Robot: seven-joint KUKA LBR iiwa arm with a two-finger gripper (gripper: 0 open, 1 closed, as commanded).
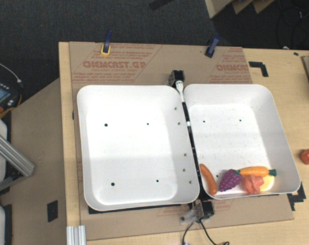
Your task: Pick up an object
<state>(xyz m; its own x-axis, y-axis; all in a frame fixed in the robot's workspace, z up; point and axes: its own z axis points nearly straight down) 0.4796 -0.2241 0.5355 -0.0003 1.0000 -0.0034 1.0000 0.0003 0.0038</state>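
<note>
Several toy foods lie along the near edge of the right bin (236, 121). An orange sausage-shaped piece (208, 179) lies at the near left corner. Beside it sits a purple bunch of grapes (229, 180). To its right are a carrot (256, 171) with a green end, a pink-red piece (251, 184) and a pale yellow piece (267, 184), packed close together.
The left bin (129, 142) stands beside the right one on a brown cardboard sheet (144, 60). Clamps (106, 44) hold the sheet's far edge. A small orange object (306, 156) lies on the bench right of the right bin. Cables and a connector (198, 213) sit at the near edge.
</note>
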